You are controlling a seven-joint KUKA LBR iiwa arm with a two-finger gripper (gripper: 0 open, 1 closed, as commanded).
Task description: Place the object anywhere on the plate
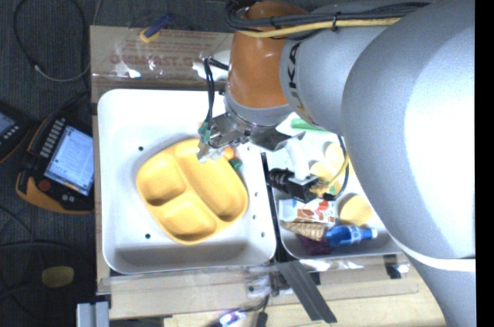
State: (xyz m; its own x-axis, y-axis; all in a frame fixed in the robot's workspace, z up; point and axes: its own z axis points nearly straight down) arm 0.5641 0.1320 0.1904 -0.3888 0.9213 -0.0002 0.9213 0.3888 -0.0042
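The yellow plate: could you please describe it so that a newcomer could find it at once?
Of the two white bins, take the left bin. The plate lies in its middle, below the gripper. It is the bright yellow dish split into three compartments, unlike the small items in the other bin.

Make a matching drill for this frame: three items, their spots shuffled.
Items:
1. yellow plate
2. blue bottle
3. claw

Spots:
A. right bin, near its front edge
B. above the plate's upper rim
C. left bin

Pairs: 1-C, 2-A, 3-B
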